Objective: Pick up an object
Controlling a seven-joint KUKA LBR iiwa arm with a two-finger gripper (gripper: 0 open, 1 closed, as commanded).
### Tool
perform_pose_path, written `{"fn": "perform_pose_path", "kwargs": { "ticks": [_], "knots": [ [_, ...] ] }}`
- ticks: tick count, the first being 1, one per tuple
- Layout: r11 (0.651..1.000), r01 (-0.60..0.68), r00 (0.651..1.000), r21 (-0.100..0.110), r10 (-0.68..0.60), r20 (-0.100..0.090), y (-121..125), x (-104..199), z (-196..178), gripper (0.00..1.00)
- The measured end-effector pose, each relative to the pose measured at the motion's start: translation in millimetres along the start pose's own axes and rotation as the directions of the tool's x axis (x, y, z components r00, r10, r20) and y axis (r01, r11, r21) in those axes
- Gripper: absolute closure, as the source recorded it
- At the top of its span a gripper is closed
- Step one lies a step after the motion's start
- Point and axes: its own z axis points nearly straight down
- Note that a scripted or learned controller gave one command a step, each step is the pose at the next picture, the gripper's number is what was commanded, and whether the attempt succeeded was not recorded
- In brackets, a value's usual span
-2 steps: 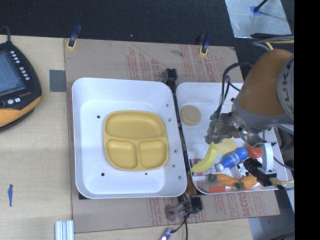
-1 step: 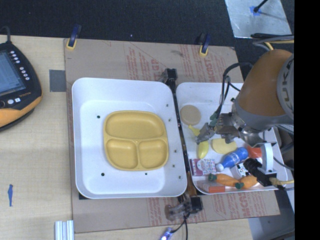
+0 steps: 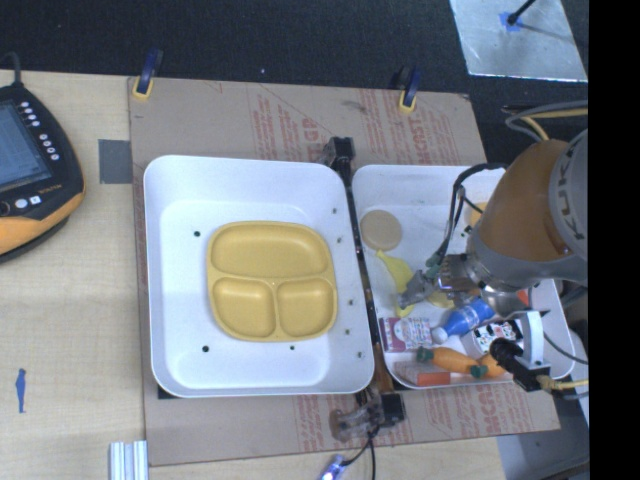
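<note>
My gripper (image 3: 420, 288) hangs low in the right bin (image 3: 420, 180), at the end of the grey arm with its orange band (image 3: 520, 213). It sits just right of a yellow banana-shaped piece (image 3: 394, 266) and may touch it. A tan round disc (image 3: 381, 230) lies further back. Nearer the front lie a blue and white bottle (image 3: 466, 319), an orange carrot (image 3: 455, 360), a red and white packet (image 3: 400, 335) and a small red piece (image 3: 432, 378). The arm hides the bin's right part.
The left bin (image 3: 170, 268) holds a yellow divided plate (image 3: 272, 278). A teach pendant (image 3: 30, 173) lies at the far left of the bench. Clamps (image 3: 147, 73) (image 3: 407, 86) pin the cardboard at the back. Cables trail at the right front.
</note>
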Motion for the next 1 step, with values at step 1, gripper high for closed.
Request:
{"fn": "perform_pose_path", "kwargs": {
  "ticks": [1],
  "knots": [
    [1.0,0.001,1.0,-0.001,-0.001,0.0,35.3,-0.4,26.4,0.0]
  ]
}}
